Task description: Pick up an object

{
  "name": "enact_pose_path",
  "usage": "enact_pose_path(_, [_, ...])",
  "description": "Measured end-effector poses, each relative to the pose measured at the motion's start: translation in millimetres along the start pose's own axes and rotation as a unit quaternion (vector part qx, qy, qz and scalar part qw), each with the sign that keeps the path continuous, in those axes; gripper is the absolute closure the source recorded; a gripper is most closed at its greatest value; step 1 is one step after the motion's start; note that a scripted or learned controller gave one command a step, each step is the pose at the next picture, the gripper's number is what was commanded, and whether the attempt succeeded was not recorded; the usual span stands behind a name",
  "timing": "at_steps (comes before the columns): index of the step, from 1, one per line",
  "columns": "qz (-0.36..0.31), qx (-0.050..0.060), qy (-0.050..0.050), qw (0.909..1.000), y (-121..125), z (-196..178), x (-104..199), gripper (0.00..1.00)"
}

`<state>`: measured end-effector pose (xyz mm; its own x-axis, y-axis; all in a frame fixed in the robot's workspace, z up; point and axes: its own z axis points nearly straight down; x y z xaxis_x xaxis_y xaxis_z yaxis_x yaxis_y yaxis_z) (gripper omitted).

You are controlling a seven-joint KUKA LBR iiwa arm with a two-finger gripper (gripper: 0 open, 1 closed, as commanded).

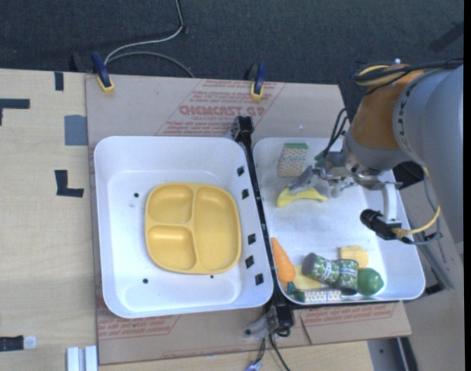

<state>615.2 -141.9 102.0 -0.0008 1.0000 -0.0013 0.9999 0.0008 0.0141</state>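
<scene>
Gripper: the gripper (311, 179) is seen low in the right bin (409, 280), at the end of the grey arm (421, 122) reaching in from the right.
Jaws: whether they are apart or closed cannot be told, and nothing is seen held between them.
Nearest object: the yellow banana (301, 197) is judged the likely target; it lies on the bin floor just below the jaws, touching or nearly so.
Long axis: the banana's length runs left to right, roughly along the line of the reach.
Turning relation: a grasp across the short width is judged to call for jaws set crosswise to that axis, directly above its middle.
Also near: the green sponge block (293, 159) stands just beyond the jaws, on their far side.
Well apart: the carrot (282, 260), green packet (333, 270), corn piece (353, 255) and lime (370, 281) lie toward the bin's near edge.
Left bin: the yellow divided plate (193, 227) lies far left of the jaws.
Progress: no object is judged lifted yet.
</scene>
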Motion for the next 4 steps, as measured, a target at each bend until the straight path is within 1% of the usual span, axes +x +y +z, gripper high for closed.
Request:
enact_pose_path(1, [-0.001, 0.007, 0.000, 1.0000, 26, 15, 42, 0.00])
enact_pose_path(2, [0.000, 0.005, 0.000, 1.0000, 5, 16, 19, 0.00])
enact_pose_path(3, [0.000, 0.005, 0.000, 1.0000, 6, 5, 19, 1.00])
enact_pose_path(4, [-0.001, 0.007, 0.001, 1.0000, -11, -83, 99, 1.00])
